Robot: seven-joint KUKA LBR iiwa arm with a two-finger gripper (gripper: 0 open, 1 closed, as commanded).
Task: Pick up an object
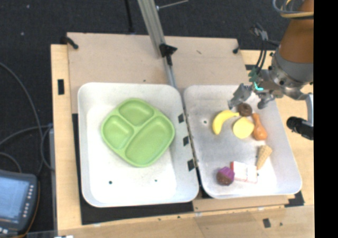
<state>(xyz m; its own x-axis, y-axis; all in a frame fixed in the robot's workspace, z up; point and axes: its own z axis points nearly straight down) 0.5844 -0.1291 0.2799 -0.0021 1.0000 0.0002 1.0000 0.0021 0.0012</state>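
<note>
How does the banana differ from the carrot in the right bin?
The banana is yellow and curved; the carrot is orange and nearly straight. The banana lies on the left side of the cluster, the carrot on its right, with a round yellow fruit between them. Both are toy foods lying flat in the right bin.

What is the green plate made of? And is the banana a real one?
The green plate looks like smooth moulded plastic: one even colour, three pressed-in sections, soft sheen. The banana is probably a plastic toy, being evenly yellow with no spots, though I can't be sure from here.
</note>
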